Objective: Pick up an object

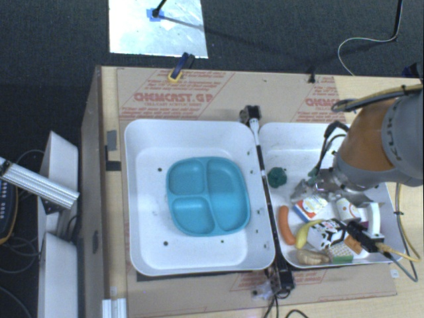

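- Two white bins (199, 131) were seen side by side on the bench; a blue divided plate (207, 195) lay in the left one.
- Gripper (308, 189) was lowered into the right bin among cluttered objects (318, 234) (jaw state could not be told).

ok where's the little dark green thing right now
In the right bin, near its left wall, the dark green object lies above the orange carrot-like piece and left of the gripper.

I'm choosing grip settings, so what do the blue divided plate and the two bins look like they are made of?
The blue divided plate looks like moulded plastic: even colour, soft sheen, rounded compartment ridges. The left bin and right bin look like smooth white plastic with rounded rims, though coated metal can't be ruled out.
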Motion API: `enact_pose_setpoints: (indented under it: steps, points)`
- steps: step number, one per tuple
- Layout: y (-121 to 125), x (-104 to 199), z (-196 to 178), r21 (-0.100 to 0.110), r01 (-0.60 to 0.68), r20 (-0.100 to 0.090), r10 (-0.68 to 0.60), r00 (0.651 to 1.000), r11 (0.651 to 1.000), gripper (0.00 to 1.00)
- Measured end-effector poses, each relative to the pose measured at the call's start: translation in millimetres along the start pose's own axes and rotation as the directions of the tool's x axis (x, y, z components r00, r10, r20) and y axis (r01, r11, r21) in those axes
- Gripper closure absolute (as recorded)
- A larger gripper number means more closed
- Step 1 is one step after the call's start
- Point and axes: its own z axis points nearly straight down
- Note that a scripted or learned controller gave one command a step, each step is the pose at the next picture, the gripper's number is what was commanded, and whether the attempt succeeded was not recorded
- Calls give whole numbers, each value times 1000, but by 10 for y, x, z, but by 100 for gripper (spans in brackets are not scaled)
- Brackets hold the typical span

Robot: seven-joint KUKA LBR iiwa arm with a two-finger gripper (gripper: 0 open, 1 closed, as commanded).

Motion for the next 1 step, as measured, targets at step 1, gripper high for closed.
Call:
enact_pose_setpoints:
  steps: [1]
  points:
    - [11, 0, -107, -3, 1, 0, -1, 1000, 1000, 100]
